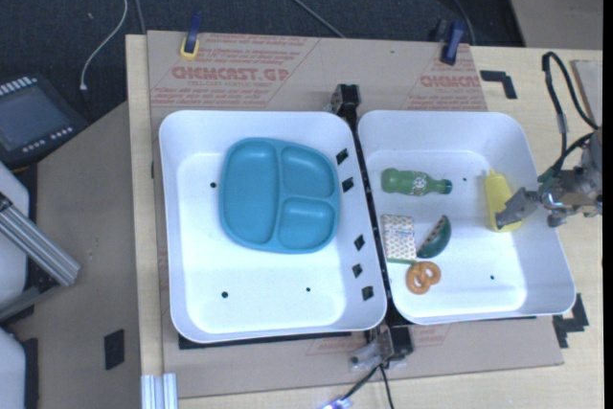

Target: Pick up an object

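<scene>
Closest to me in the right bin (479,134) I see a pretzel (422,277), then a small patterned packet (398,237) touching a watermelon slice (435,236). Farther back lies a green bottle (415,183) on its side, and a yellow object (497,196) by the right wall. The gripper (525,206) sits just beside that yellow piece; I cannot tell its grip from here. In the left bin (192,235) I have a blue divided plate (281,194).

Arm (586,192) cut off at right edge, gripper (517,209) blurred (perhaps overlapping the yellow object (496,192))
</scene>
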